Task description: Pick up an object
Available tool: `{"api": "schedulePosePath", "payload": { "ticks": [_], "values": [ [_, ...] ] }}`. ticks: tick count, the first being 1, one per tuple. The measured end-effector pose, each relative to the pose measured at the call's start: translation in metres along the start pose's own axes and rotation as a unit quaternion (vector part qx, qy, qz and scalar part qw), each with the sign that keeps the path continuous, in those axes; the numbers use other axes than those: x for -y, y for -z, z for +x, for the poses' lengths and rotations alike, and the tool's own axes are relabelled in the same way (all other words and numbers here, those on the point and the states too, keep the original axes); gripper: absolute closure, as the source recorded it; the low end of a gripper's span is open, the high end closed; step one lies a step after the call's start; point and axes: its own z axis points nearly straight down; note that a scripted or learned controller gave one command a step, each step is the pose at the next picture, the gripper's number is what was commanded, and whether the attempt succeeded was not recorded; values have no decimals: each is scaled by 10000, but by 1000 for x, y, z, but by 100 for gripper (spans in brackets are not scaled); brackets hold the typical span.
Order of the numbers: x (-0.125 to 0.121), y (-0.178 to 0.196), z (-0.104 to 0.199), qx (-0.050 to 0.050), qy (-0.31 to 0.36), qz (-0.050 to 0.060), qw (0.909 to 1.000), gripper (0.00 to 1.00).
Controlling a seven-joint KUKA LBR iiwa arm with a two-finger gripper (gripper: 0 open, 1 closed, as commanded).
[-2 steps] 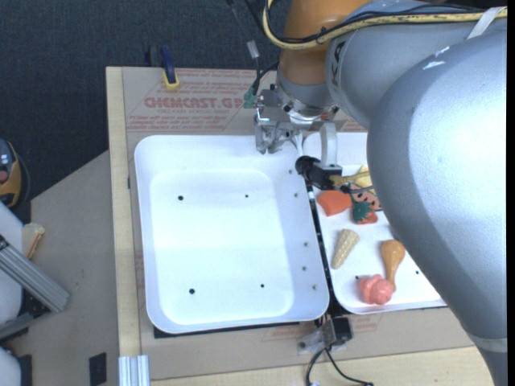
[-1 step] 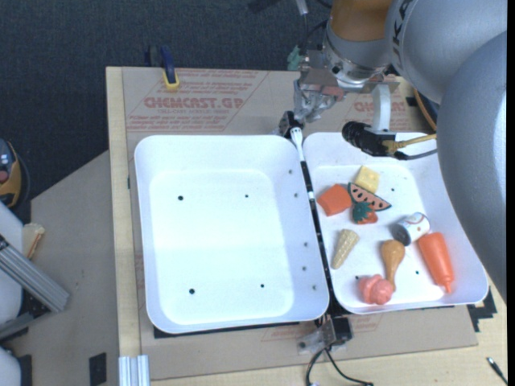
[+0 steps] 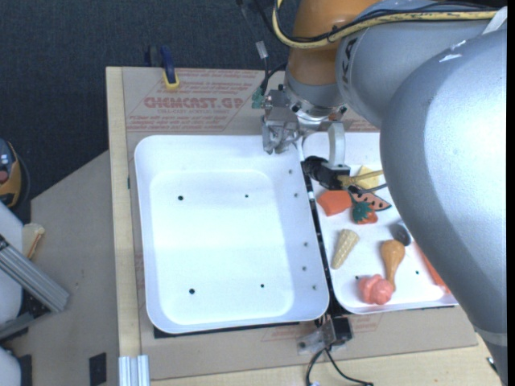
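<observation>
Camera view: tool [image 3: 278, 139] sits over the far rim of the left bin [image 3: 161, 155], near the seam with the right bin [image 3: 348, 302]; can't tell how its grip is set, nothing visibly in it. Toys all lie in the right bin: orange block [image 3: 335, 202], strawberry [image 3: 364, 211], cream cone [image 3: 344, 247] with long axis running near-left to far-right and tip toward the near edge, tan cone [image 3: 393, 258] lying roughly near-to-far with its wide end away from the camera, pink piece [image 3: 375, 289] at the near rim. Both bins rest on the table [image 3: 129, 296].
</observation>
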Motion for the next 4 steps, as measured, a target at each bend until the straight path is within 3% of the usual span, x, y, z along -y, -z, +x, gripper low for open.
{"api": "schedulePosePath", "payload": {
  "ticks": [1,2,4],
  "values": [
    [8,100,137,-42,65,-115,9999,100],
    [7,104,127,3,3,-73,10000,100],
    [7,124,129,6,17,-100,9999,100]
  ]
}}
